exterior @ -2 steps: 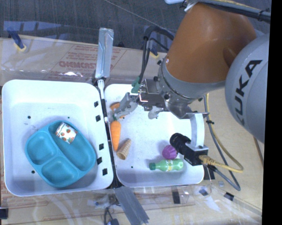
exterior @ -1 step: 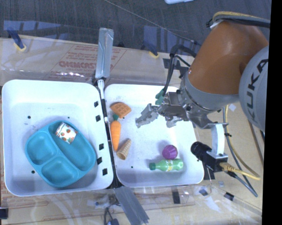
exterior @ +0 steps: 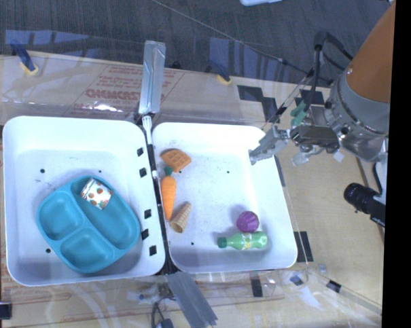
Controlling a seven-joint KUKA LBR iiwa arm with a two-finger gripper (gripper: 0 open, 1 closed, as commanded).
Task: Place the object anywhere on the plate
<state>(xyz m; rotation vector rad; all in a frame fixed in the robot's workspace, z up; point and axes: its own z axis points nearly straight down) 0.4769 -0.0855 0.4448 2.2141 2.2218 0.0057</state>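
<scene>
Camera view. Left bin: blue divided plate carrying a small patterned cup in its upper compartment. Right bin: waffle piece, carrot, cone, purple ball, green bottle. Gripper: above right bin's upper right rim; jaws' state cannot be told.
</scene>
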